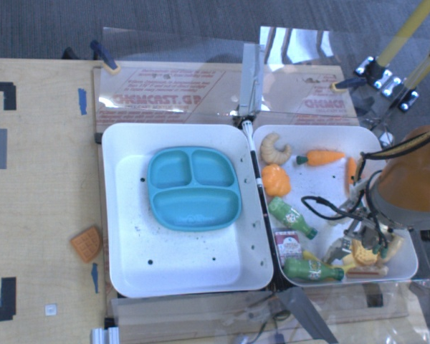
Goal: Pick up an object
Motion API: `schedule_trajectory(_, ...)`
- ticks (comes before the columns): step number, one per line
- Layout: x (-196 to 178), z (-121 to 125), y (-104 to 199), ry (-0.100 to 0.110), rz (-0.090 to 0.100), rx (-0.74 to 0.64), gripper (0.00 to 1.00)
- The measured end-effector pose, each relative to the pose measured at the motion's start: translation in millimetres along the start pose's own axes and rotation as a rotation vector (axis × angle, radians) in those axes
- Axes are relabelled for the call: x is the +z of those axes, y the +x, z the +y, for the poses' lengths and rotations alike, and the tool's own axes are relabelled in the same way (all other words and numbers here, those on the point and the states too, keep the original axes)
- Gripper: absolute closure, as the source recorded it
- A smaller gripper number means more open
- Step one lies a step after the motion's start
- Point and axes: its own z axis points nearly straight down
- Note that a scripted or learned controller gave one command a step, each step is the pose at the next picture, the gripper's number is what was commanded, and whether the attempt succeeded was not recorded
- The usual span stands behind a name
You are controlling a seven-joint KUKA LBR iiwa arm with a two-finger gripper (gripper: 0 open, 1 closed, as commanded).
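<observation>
Nothing is seen lifted yet: the task is judged early, with the pick still to be made and no object seen between the fingers. The gripper (358, 244) is lowered into the right bin (408, 264), low among the toys at its near right corner. Whether the pincer is open or closed cannot be told; it is hidden by cables and clutter.

A yellow toy (364, 251) lies right at the pincer, possibly touched, with a hot dog (364, 269) just below it. A green bottle (312, 269) lies near, to the pincer's left, and a red carton (288, 246) further left. A second green bottle (290, 217) sits up and left; an orange fruit (275, 180), a carrot (322, 158) and a beige curled piece (275, 147) are well above.

The arm (412, 185) is reached in from the right, orange band up, wrist bent down into the bin. A blue divided plate (193, 188) is held by the left bin (122, 264), well apart.
</observation>
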Motion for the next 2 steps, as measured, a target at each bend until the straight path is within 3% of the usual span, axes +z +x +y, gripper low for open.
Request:
schedule_trajectory(1,2,29,-83,0.0,0.004,-0.062,0.0)
schedule_trajectory(2,2,85,-128,0.003,0.021,-0.031,0.0)
